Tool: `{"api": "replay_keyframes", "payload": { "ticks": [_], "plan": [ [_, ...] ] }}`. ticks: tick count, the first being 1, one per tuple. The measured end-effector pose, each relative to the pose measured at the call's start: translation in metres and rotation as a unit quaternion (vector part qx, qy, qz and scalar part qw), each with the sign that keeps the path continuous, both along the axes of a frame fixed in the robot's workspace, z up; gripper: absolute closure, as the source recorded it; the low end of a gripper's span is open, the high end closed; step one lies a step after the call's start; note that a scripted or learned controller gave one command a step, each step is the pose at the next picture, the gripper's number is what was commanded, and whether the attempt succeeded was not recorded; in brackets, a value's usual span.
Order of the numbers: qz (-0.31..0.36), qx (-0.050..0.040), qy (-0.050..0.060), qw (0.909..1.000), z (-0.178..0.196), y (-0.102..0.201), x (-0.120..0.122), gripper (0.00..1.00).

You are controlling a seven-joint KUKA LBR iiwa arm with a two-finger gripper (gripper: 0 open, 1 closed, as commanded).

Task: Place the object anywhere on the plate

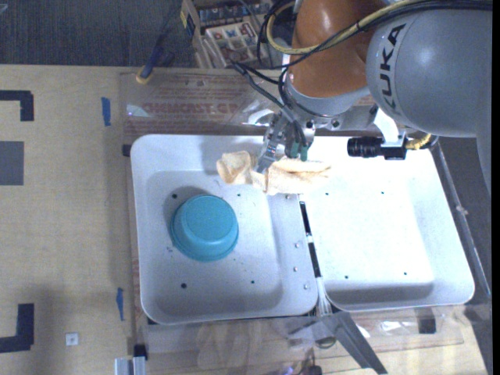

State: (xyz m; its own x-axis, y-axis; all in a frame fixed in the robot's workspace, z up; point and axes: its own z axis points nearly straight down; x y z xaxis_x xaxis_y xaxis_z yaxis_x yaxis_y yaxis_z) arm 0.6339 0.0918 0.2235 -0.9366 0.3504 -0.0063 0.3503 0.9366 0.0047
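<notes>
Now, object: a pale tan, crumpled, bread-like piece [297,173], lumpy and flattened, stretched sideways.
Position: over the far edge of the left bin [156,287], by the seam with the right bin [391,241].
Gripper [283,153]: directly above it; whether the jaws pinch it, I cannot tell.
Neighbour: a second tan scrap [233,166] just beside.
Plate: blue round dish [205,226], well apart.

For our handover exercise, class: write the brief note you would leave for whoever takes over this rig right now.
Gripper: above the far edge of the left white bin, at the pale yellow crumpled object; grip cannot be confirmed.
Object: at the ridge between the bins, near a smaller tan piece.
Round blue plate: in the left bin, nothing on it.
Done: approach. Left: carry the object onto the plate.
</notes>
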Motion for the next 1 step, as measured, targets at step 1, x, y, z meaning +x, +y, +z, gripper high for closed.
{"api": "replay_keyframes", "payload": {
  "ticks": [1],
  "plan": [
    [0.178,-0.0006,-0.001,0.9840,0.0028,0.0504,0.0087,1.00]
  ]
}}
